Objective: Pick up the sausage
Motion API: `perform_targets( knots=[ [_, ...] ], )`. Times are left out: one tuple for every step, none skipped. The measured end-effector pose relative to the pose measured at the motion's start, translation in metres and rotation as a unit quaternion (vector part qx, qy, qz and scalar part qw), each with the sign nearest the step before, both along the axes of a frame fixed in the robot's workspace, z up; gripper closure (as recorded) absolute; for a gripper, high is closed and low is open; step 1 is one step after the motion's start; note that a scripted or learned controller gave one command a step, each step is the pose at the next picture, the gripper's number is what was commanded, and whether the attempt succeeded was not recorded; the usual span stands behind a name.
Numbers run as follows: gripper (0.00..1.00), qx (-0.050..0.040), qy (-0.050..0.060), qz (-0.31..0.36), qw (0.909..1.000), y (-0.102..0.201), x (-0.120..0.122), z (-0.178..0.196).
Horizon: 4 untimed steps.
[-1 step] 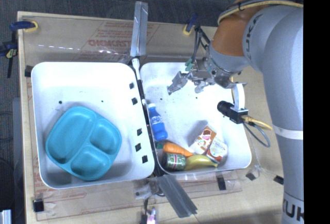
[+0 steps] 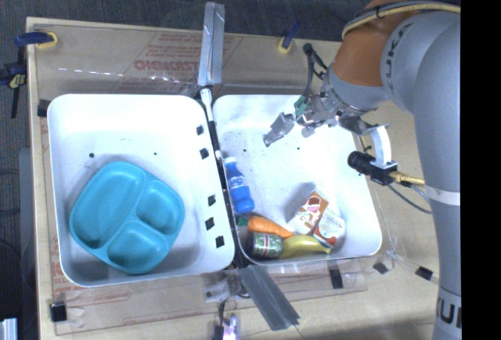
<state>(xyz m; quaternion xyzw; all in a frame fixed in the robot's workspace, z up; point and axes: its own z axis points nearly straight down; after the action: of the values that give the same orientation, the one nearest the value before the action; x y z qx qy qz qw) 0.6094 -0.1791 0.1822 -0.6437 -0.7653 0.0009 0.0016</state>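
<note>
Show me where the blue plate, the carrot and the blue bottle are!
blue plate (image 2: pixel 125 217): camera view, on the ridge between its compartments, left bin.
carrot (image 2: pixel 268 226): camera view, middle of its orange body, right bin.
blue bottle (image 2: pixel 237 189): camera view, on its label, by the divider.

The sausage (image 2: pixel 269 226), if the short orange-red piece is indeed it, is lying on its side in the right bin (image 2: pixel 337 174), close to that bin's near wall and toward its near left corner. It is stretching roughly across the bin, with its paler left end pointing at the bin's left wall. It is resting against the top of a dark green can (image 2: pixel 264 247), and its right end is touching a yellow banana (image 2: pixel 307 246).
</note>
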Motion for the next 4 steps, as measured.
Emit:
perform_targets(
  knots=[
    [0.00, 0.0010, 0.002, 0.056, 0.9984, 0.005, -0.021, -0.071],
    [0.00, 0.0008, 0.000, 0.092, 0.9957, -0.030, 0.004, -0.087],
    [0.00, 0.0008, 0.000, 0.092, 0.9958, -0.030, 0.004, -0.087],
    [0.00, 0.0015, 0.002, 0.058, 0.9983, -0.031, -0.065, -0.093]
  ],
)
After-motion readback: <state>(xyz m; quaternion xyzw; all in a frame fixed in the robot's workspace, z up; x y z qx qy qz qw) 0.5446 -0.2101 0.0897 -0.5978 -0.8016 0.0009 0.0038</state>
